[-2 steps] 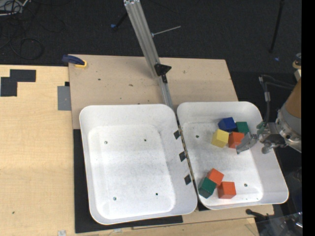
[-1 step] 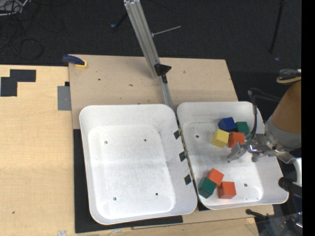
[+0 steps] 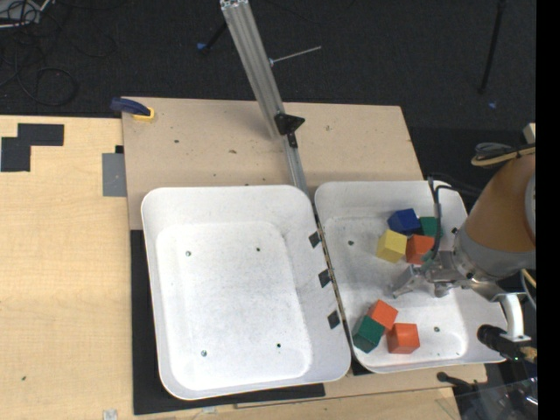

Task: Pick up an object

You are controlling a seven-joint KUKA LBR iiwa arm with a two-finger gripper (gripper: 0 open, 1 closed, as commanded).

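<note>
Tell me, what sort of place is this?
Probably a robotics lab or test bench. Two shallow white plastic bins sit side by side on a plywood bench, small coloured wooden blocks lie in the right bin, and a grey arm's claw reaches among them.

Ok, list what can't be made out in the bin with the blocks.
- Gripper: its fingers blur into the metal parts, so open or shut is unclear.
- Orange block near the gripper: partly covered by the arm; contact can't be judged.
- Green block: only a sliver clears the arm.
- Right bin: its right rim is hidden under the arm.
</note>
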